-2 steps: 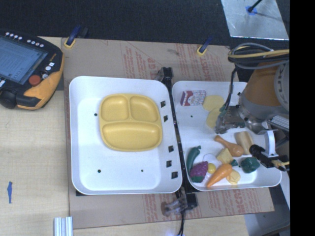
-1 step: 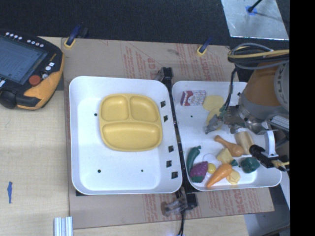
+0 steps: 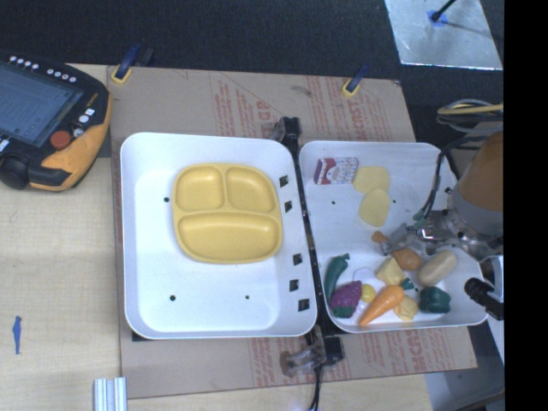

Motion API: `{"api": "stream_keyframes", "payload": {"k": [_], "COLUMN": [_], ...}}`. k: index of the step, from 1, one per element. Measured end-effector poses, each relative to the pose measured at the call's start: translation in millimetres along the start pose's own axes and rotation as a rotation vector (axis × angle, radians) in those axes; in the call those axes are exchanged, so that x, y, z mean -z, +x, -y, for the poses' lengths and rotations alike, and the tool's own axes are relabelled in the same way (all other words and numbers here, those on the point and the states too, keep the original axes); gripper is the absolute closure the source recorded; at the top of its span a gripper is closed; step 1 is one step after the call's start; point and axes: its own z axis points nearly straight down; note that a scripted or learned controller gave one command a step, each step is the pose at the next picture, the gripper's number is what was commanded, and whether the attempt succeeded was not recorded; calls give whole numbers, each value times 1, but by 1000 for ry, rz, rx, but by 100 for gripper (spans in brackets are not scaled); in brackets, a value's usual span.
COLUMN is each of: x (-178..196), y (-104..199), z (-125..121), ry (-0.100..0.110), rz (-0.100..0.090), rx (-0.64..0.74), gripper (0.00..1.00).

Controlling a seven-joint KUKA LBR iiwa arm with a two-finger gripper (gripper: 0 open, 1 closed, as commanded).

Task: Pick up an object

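My gripper is low in the right bin, at its right side, over a cluster of toy food. Just below it lie an orange piece and a beige potato-like piece. A small orange bit sits at its left. Further toward the front lie a yellow wedge, a carrot, purple grapes, a dark green vegetable and a green piece. I see nothing held by the gripper.
Two pale yellow slices and a small red-and-white carton lie at the back of the right bin. The left bin holds a yellow divided plate. A teach pendant rests at the far left.
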Motion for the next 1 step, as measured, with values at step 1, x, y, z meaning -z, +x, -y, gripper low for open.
{"api": "stream_keyframes", "payload": {"k": [1], "x": [0], "y": [60], "z": [-41], "ry": [-6], "rz": [8], "rx": [6], "gripper": [0]}}
